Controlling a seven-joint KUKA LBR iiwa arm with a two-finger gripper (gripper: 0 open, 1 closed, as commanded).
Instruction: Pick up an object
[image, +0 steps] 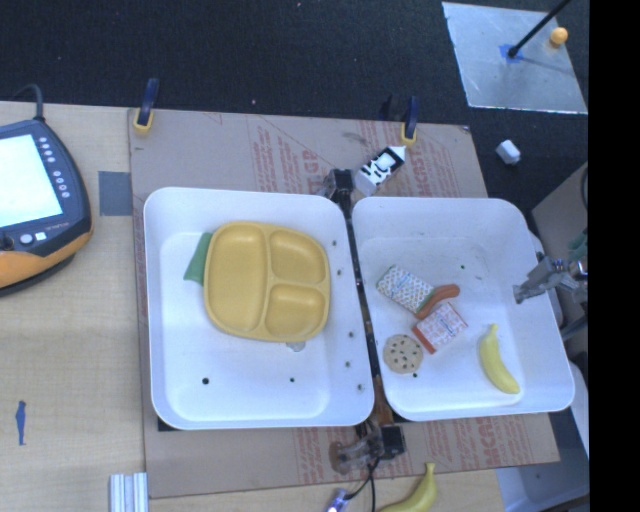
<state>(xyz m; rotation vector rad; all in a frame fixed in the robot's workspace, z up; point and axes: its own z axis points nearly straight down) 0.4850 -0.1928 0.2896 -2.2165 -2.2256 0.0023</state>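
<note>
Desk (90, 330), items listed from farthest left of the tool toward it:

- Teach pendant (35, 205), orange and grey with a lit screen, at the far left edge, farthest from the tool
- Left bin (170, 390), white and shallow, well left of the tool. It holds a yellow divided plate (266, 280) with three compartments; a green item (197, 257) sticks out from under the plate's left edge
- Right bin (440, 400), white, touching the left bin along its inner wall; the tool sits at its right rim
- Round biscuit (403, 353), speckled, lying flat, left of and below the tool
- Patterned packet (404, 287), pale, left of the tool at about its height
- Red-orange sausage-shaped piece (440, 297), just right of that packet, tilted
- Red and white packet (440, 326), just below the sausage-shaped piece, touching or nearly touching it
- Banana (497, 361), yellow, nearest item to the tool, lying just below and a little left of it, apart from it
- Second banana (418, 491), outside the bins on the cardboard at the bottom edge, well below the tool
- Tool (532, 286), metal, over the right side of the right bin; whether its fingers are apart or together cannot be told, and nothing is seen between them
</note>
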